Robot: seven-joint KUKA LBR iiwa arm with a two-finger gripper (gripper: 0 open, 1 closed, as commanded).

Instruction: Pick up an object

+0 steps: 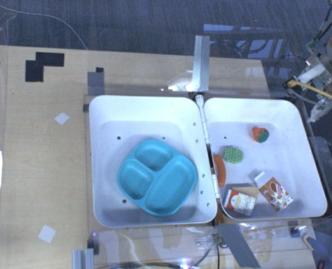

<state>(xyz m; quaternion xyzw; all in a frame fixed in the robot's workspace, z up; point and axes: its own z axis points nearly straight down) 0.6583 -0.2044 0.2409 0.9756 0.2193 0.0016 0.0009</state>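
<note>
Glossy blue three-compartment plate (157, 176) in left white bin (98, 150), bumpy green ball (233, 154) right, end effector (322, 80) state unclear

Robot arm (328, 66) seen at the frame's upper right corner.
An orange patch shows at the very edge, above pale grey and white housing. A white cylindrical part juts toward the left, ending in a short yellow piece. Yellow cables loop beneath it, crossing dark, thin wires that trail down and to the left. A pale bracket-like piece hangs below the cables. Further dark cabling curves along the top of the assembly. The parts are small and partly cut off by the frame edge, so finer details such as screws or markings cannot be made out.
</note>
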